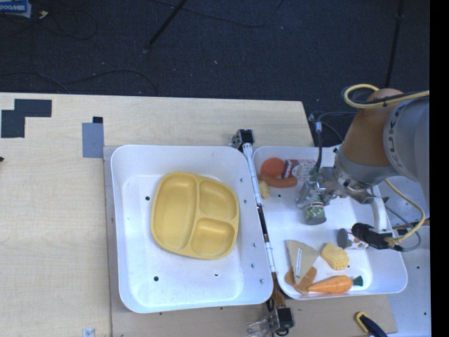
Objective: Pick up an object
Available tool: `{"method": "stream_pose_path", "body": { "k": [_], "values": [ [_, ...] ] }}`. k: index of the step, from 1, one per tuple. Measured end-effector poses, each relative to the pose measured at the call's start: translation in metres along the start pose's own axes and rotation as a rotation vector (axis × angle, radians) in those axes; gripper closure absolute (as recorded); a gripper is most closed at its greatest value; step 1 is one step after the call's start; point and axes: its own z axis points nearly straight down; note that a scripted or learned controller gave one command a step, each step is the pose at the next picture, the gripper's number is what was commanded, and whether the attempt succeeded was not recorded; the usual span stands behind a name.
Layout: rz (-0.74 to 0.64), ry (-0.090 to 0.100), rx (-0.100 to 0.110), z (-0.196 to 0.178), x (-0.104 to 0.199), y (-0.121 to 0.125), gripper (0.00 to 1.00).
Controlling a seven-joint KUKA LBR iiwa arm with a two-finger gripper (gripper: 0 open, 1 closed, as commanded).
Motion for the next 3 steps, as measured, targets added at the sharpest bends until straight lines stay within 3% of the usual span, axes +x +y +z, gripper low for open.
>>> {"method": "stream_pose_path", "body": {
  "k": [1,2,3],
  "values": [
    [-0.003,-0.001,0.001,-0.090,0.014,-0.040,1.00],
    [-0.006,0.000,0.002,-0.120,0.083,-0.034,1.00],
    [-0.005,0.000,0.002,-0.149,0.109,-0.017,1.00]
  ]
}}
